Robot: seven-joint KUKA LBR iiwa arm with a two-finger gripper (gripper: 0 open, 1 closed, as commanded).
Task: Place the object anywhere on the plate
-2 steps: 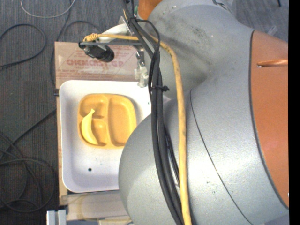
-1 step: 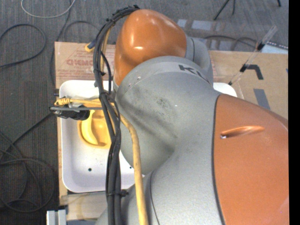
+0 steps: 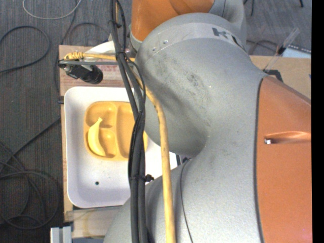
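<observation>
1. Lying on the plate (image 3: pixel 124 128), the banana (image 3: pixel 95 136) rests in the left compartment. It is the same yellow as the plate, so its outline is faint.
2. Its long axis runs up and down the view, roughly along the plate's divider. It bows out toward the plate's left rim. The slim tip is at the top, pointing up and a little right, and the thicker end lies near the plate's lower rim.
3. The plate sits in a white bin (image 3: pixel 76 178), which stands on the worktop (image 3: pixel 288 70). A small dark speck (image 3: pixel 97 183) marks the bin floor below the plate.
4. The arm (image 3: pixel 202 110) looms over the plate's right side, its broad grey links covering the plate's right rim. An orange band (image 3: pixel 172 4) shows above the plate at the top of the view.
5. Cables (image 3: pixel 134 135), black with one yellow, run down the arm's left flank and cross the plate's right compartment.
6. The claw (image 3: pixel 111 52) is above the plate in the view, past the bin's top rim, and is mostly hidden by the arm. I cannot tell whether it is released or clenched.
7. The banana lies well apart from the claw, below it in the view.
</observation>
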